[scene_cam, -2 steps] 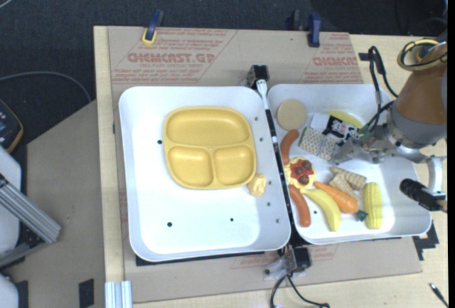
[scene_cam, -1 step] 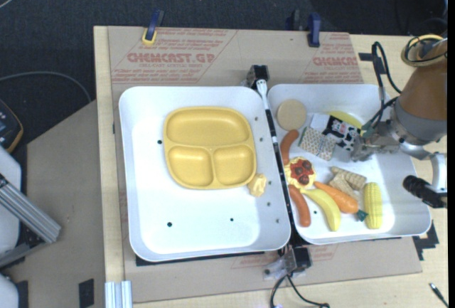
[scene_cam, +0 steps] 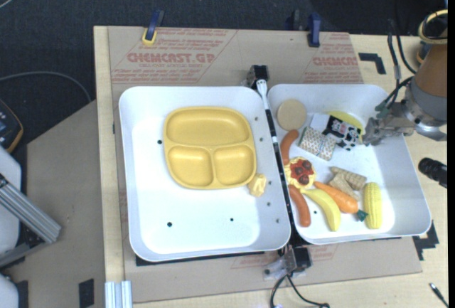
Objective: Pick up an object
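Observation:
The right bin point(scene_cam: 398, 164) holds several toy foods. Among them are a round tan cookie point(scene_cam: 291, 114), a checkered packet point(scene_cam: 317, 144), a black, white and yellow item point(scene_cam: 342, 127), a pizza slice point(scene_cam: 300, 171), a banana point(scene_cam: 324, 206), a carrot point(scene_cam: 341, 199), a cracker point(scene_cam: 348, 177), a corn cob point(scene_cam: 372, 204) and two sausages point(scene_cam: 286, 145). My gripper point(scene_cam: 374, 131) hangs low over the right bin's upper right part. It is just right of the black, white and yellow item, with nothing visibly held.
A yellow divided plate point(scene_cam: 210, 146) lies in the left bin point(scene_cam: 142, 178), with a small yellow piece point(scene_cam: 257, 186) by the bin's right wall. Clamps point(scene_cam: 150, 30) sit at the bench's back edge. The grey arm point(scene_cam: 430, 97) comes in from the right.

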You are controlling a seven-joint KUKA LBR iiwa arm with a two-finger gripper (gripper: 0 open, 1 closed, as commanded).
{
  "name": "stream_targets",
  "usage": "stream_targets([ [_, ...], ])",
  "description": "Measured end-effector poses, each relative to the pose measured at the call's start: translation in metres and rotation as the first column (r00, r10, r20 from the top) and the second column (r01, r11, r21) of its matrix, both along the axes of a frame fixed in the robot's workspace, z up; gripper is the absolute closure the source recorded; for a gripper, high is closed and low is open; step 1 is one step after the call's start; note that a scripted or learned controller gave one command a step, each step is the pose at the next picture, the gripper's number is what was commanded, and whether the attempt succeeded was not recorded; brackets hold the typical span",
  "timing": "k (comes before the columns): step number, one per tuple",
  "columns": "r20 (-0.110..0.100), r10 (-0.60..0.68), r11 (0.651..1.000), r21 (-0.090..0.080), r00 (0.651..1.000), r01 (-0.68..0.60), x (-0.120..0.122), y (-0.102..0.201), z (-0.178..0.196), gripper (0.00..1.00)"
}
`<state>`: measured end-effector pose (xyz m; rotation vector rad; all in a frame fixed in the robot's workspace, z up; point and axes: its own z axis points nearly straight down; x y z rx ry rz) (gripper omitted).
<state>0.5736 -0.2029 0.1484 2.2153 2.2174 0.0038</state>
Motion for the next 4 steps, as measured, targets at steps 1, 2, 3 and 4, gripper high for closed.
stream_targets([
  [1,0.0,0.0,1.0,0.0,1.0,0.0,0.004,-0.001,0.044,1.0],
  [2,0.0,0.0,1.0,0.0,1.0,0.0,0.005,-0.001,0.079,1.0],
  [3,-0.01,0.003,1.0,0.006,1.0,-0.003,-0.011,0.05,0.069,1.0],
  [4,-0.009,0.005,1.0,0.007,1.0,-0.005,-0.033,0.106,0.078,1.0],
])
